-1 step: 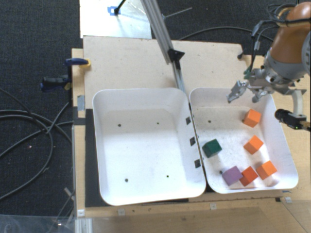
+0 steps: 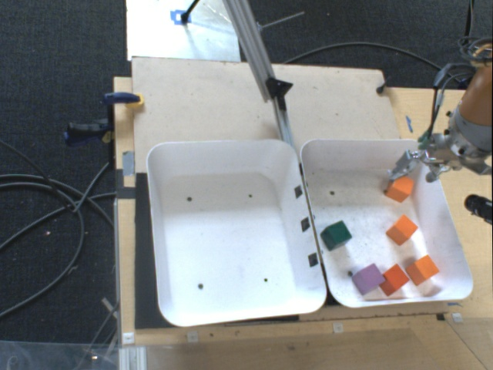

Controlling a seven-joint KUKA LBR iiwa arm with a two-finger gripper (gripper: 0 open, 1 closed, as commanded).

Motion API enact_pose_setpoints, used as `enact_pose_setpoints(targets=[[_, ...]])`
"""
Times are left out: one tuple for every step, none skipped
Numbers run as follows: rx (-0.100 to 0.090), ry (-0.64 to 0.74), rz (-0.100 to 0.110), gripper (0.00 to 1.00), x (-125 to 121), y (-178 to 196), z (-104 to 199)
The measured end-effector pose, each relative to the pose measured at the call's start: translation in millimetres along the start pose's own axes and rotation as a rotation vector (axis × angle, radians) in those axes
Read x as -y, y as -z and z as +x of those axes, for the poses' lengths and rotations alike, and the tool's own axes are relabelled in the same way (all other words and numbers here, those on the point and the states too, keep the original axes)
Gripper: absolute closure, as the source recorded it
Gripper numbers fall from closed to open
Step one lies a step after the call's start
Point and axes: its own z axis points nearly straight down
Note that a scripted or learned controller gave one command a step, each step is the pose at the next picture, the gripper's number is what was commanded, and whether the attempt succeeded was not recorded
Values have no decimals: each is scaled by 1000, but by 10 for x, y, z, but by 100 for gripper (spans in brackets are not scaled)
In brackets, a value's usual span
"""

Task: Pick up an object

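Camera view looks down on a pale wooden surface (image 2: 231, 99) carrying two shallow white plastic bins. The left white bin (image 2: 166, 206) has bare floor from wall to wall. The right white bin (image 2: 454, 237) holds six small blocks, all in its half toward 3 and 6 o'clock.

The grey arm's two-finger hand (image 2: 417, 168) sits at about 2 o'clock of the right bin, just inside its rim. An orange cube (image 2: 399, 189) lies directly under the silver fingers (image 2: 404, 165), touching or nearly touching them; whether the fingers are clenched on it or released I cannot tell.

A second orange cube (image 2: 401, 230) rests toward 3 o'clock, close to the right wall. A dark green cube (image 2: 336, 235) sits near the bin's centre-left, apart from the rest. Along the 5 o'clock edge a purple cube (image 2: 368, 278), a red-orange cube (image 2: 394, 279) and another orange cube (image 2: 423, 269) crowd together, touching or nearly so, hard against the lower rim.

Open floor remains in the right bin from 9 to 12 o'clock. A slanted metal rod (image 2: 254, 45) crosses above the divide between the bins.
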Motion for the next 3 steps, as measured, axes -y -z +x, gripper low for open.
enact_pose_setpoints(targets=[[-1, 9, -8, 0, -167, -672, -10], [-5, 12, 11, 0, -729, -859, 199], [-3, 8, -3, 0, -352, -855, 379]])
